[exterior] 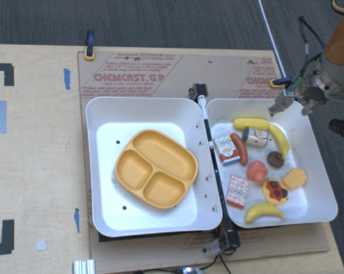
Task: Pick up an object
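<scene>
The right bin (323,178) holds several toy foods: a yellow banana (251,123) at the back, a small can (255,137), a red sausage (239,146), a small carton (224,150), a red ball-shaped fruit (256,170), a brown donut (275,159), a pizza piece (275,191), an orange pastry (295,178), a patterned box (237,190) and a second banana (264,212) at the front. My gripper (290,108) hangs above the bin's back right corner, fingers spread, open, with nothing between them. It stands apart from the objects.
The left bin (98,153) carries a yellow divided plate (156,168). A black divider clamp (199,90) sits between the bins at the back. A thin white rod (269,24) slants down toward the gripper. Cardboard and a wooden bench surround the bins.
</scene>
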Tool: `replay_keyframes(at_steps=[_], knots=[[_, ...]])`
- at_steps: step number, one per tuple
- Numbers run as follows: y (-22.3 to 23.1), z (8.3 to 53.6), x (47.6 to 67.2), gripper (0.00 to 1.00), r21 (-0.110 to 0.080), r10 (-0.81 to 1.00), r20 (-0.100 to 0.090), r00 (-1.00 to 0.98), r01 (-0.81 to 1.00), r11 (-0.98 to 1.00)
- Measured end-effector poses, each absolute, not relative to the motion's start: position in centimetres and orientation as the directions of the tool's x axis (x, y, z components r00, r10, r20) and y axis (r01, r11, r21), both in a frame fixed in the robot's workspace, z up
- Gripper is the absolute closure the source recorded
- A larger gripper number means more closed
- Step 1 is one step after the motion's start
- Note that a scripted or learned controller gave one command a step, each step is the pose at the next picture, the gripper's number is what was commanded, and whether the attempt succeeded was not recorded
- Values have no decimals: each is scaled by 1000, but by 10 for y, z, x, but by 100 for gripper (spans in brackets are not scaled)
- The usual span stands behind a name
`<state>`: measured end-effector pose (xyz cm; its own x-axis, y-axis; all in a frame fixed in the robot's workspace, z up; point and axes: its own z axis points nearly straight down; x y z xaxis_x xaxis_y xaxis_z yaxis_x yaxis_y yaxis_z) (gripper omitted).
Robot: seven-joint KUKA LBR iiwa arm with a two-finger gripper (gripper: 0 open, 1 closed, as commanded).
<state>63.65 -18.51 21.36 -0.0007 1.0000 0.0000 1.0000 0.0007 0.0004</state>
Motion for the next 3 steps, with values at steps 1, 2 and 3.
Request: replay_keyframes(at_steps=[1,2,3], knots=[[-166,115,620,0,18,1000,-2,-1,1000,1],[-154,103,610,0,2,1000,-1,0,1000,0],[-121,86,572,0,2,1000,-1,0,1000,0]])
